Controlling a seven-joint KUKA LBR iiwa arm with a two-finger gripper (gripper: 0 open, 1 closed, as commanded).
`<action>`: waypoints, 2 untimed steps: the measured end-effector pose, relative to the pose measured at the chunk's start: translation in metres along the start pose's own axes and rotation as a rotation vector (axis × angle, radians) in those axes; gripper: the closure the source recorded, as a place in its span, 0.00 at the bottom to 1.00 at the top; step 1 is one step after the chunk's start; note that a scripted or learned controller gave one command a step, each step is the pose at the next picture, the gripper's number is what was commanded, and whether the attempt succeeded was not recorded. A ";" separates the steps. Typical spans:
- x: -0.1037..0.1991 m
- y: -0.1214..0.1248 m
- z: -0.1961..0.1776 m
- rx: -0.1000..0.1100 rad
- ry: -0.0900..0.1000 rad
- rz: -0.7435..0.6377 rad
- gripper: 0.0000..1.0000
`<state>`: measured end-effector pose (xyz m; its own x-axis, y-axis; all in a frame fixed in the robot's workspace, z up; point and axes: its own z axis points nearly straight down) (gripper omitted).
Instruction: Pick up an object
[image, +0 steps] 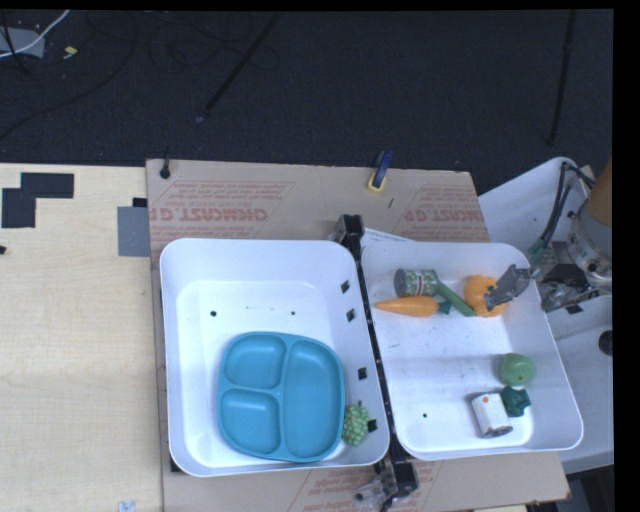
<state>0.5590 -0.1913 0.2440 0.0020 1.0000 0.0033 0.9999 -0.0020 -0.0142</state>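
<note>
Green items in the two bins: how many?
3: a grape bunch in the left bin's near right corner, a round fruit and a can in the right bin; none evidently hidden.

A cardboard sheet (300, 200) lies under both white bins (190, 300), with a blue-and-yellow clamp (379, 171) at its far edge

Pale wooden bench (70, 350) — dark carpeted floor (300, 80) beyond, cables trailing.
</note>
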 end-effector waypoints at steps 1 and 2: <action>0.000 0.002 -0.007 -0.012 -0.003 -0.002 0.00; 0.001 0.003 0.036 -0.009 -0.002 -0.003 0.00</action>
<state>0.5613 -0.1906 0.2084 -0.0010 1.0000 0.0017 1.0000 0.0010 -0.0053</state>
